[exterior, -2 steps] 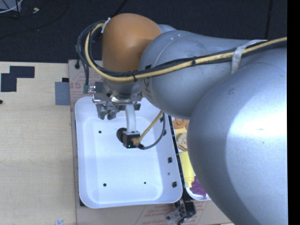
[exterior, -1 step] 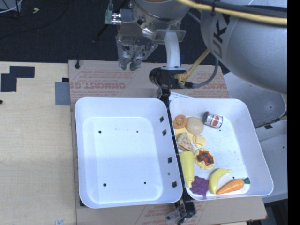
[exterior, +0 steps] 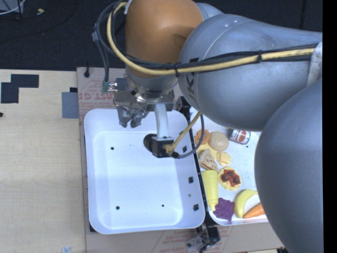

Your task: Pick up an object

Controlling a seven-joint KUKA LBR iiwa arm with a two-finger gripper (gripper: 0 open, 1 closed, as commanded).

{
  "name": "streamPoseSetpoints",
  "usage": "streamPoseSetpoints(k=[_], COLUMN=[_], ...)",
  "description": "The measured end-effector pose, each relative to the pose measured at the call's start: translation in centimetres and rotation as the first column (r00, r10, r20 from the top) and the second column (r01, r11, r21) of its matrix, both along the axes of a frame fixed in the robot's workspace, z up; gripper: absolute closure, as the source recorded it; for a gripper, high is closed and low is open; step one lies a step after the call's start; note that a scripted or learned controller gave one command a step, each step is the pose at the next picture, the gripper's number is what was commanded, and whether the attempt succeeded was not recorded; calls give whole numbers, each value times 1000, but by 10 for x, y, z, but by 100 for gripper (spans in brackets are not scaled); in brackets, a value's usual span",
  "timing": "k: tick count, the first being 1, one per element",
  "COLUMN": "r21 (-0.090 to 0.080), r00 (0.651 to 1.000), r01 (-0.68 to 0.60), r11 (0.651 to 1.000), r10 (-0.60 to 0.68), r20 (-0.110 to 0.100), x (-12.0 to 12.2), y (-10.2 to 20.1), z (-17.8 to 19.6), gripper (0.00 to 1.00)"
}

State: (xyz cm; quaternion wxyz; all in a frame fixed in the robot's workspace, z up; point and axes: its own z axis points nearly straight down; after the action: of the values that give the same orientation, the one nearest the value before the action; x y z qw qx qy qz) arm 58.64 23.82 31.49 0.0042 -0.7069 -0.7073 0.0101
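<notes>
Pale wood bench (exterior: 37,157) — two white bins (exterior: 100,194) on cardboard (exterior: 92,86) — dark floor (exterior: 52,30) behind.

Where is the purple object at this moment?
The purple object lies in the right bin, near its front edge, beside the banana and below the yellow cup.

The light wooden desk (exterior: 37,157) carried a brown cardboard sheet (exterior: 95,91) at its three o'clock side. Two shallow white bins lay on the cardboard: the left bin (exterior: 97,194) toward nine o'clock, the right bin (exterior: 247,146) touching it at three o'clock.
</notes>
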Motion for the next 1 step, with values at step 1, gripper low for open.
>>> streamPoseSetpoints(k=[1], r21=[12], r00=[1000], r01=[-4], r11=[1000], r10=[4], r20=[31], x=[19], y=[6], z=[137], gripper=[100])
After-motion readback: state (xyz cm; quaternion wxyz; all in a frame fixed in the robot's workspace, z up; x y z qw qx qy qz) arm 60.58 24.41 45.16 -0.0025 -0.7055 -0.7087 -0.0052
